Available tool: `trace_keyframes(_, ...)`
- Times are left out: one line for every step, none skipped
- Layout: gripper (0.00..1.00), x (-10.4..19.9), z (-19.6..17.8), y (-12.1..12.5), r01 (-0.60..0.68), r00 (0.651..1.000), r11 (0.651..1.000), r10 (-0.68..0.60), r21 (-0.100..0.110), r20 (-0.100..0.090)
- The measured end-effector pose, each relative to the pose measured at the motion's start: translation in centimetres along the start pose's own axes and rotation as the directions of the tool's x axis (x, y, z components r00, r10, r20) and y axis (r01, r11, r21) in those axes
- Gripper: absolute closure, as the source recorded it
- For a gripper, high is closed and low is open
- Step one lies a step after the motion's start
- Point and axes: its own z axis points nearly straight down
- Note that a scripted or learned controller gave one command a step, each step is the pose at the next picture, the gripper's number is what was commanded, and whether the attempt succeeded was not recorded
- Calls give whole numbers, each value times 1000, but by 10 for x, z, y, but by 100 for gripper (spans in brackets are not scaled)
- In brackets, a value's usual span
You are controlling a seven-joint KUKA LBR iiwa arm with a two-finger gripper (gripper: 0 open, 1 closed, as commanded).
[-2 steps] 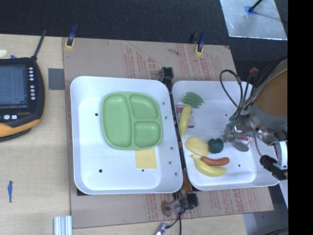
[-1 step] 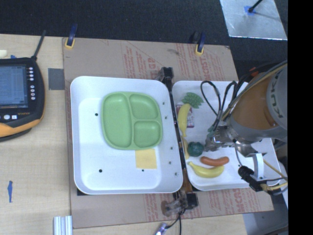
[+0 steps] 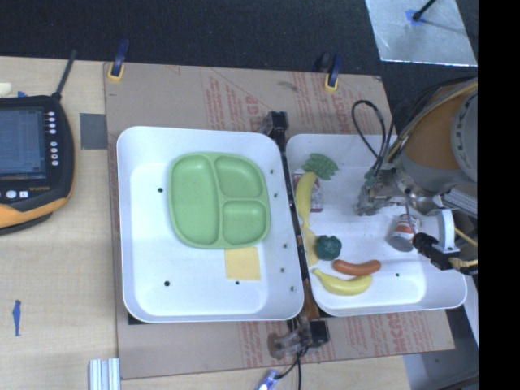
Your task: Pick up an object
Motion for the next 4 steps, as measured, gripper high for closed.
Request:
trace_keyframes(0,-33,-11,74,2,1000,1000,-2,0,0)
trace_keyframes(100,-33,-21,75,8,1000,1000,-8,1,0)
trace_keyframes(100,38,-128,36,1,1000,1000,-1,-2,-1)
trace_keyframes(0,38,-127,35,1,1000,1000,-1,1,-1)
